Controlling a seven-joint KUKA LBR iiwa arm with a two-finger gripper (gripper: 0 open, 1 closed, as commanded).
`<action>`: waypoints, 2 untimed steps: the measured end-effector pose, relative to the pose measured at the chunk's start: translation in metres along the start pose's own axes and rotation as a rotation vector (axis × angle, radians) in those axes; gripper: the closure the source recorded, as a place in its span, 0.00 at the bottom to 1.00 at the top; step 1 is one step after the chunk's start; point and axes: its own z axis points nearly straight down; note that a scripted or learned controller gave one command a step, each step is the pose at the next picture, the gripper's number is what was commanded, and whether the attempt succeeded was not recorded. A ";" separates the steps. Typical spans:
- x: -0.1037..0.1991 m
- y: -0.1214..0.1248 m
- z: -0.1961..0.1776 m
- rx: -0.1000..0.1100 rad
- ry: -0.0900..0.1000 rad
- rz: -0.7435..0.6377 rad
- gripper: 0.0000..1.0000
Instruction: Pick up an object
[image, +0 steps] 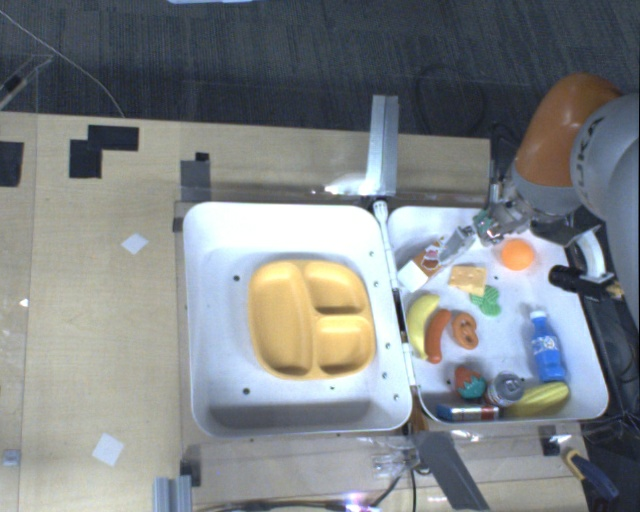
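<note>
**Nothing picked up yet**

Over the far part of the right bin (596, 385), the gripper (489, 226) hangs low; I cannot tell its grip. Nothing is lifted. Just right of it lies an orange ball (517, 255). Nearer lie cheese (467, 278), a banana (421, 321) and a blue bottle (545, 347). Grabbing and lifting are left.

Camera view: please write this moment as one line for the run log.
stage: reaching | two-finger gripper: above right white bin, far end, near round orange ball | held: nothing seen | yellow divided tray: left white bin
</note>
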 end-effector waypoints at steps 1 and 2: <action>-0.024 0.009 -0.014 -0.004 -0.004 -0.322 0.00; -0.021 0.006 0.007 -0.004 -0.003 -0.106 0.00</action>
